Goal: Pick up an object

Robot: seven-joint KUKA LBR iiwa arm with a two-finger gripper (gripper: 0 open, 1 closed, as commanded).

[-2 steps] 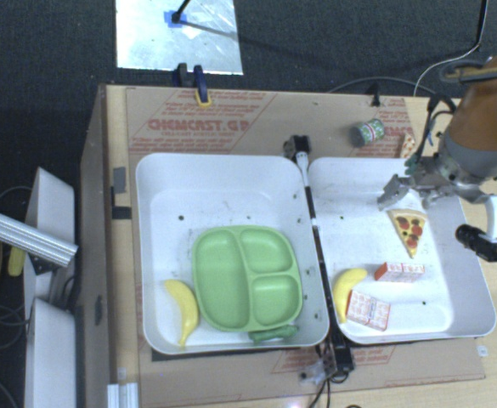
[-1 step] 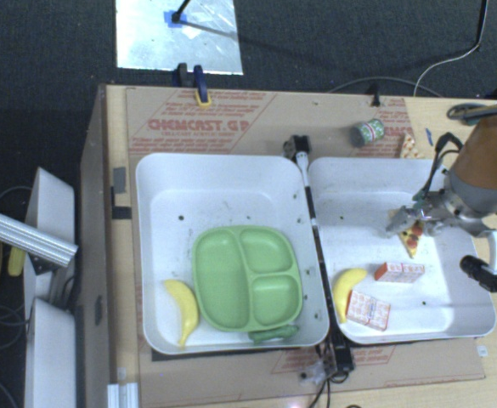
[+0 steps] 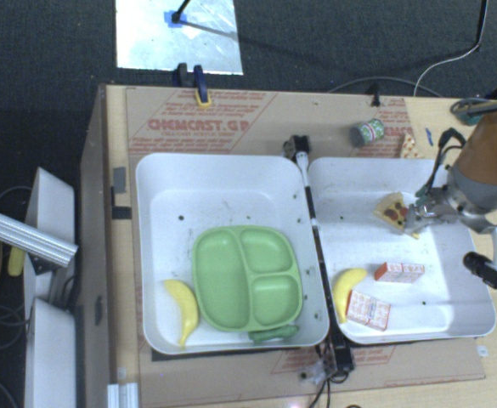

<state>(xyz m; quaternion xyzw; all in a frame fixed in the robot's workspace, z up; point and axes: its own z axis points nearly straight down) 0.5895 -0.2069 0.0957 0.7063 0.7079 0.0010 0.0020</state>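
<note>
End effector (image 3: 418, 215) touches the pizza slice (image 3: 392, 210) near the right bin's (image 3: 477, 313) far edge; finger state cannot be told. Risk: the flat slice slips.

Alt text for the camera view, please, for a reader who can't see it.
The gripper is down in the right bin at a pizza slice toy; that bin also holds a banana and two small red-and-white boxes. The left bin holds a green divided tray and another banana.

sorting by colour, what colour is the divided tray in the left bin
Light green, clear in the camera view: the divided tray lies in the left bin.
</note>
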